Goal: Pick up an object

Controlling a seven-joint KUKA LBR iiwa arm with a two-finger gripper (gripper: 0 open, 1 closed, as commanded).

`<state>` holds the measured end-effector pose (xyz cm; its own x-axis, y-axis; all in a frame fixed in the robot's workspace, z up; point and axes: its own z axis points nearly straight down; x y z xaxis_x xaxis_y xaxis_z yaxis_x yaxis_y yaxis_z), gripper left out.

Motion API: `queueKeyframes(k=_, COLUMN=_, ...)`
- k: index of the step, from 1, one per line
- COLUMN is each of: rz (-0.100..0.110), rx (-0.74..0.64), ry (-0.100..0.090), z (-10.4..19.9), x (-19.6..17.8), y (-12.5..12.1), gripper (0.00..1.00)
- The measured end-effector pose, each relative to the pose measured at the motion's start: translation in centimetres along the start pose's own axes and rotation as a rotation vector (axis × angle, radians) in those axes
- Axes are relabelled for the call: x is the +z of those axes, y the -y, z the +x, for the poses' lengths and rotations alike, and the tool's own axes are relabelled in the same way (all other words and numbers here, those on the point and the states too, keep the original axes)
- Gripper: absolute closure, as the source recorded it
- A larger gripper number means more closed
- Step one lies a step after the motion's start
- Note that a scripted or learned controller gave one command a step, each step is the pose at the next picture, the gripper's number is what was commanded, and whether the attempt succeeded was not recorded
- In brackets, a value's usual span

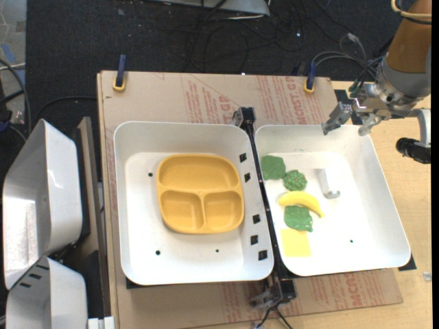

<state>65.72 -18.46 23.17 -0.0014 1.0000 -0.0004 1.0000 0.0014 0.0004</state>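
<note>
The right bin (pixel 374 184) holds a yellow banana (pixel 300 201), three green pieces (pixel 273 166) (pixel 295 180) (pixel 298 217), a yellow square slice (pixel 296 242) and a small grey metal part (pixel 326 183). My gripper (pixel 348 120) hangs above the bin's far edge, up and to the right of these objects. Its two fingers are spread apart with nothing between them.
The left bin (pixel 134 184) contains a yellow three-compartment tray (pixel 201 192). Black clips run along the divider (pixel 257 197) between the bins. A white container (pixel 38 190) stands off the bench to the left. Cables lie on the dark floor behind.
</note>
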Motion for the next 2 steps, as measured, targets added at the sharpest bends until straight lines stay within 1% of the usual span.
queueKeyframes(k=2, rz=0.006, rx=0.002, ry=-0.001, z=0.0, x=12.8, y=0.3, gripper=0.00)
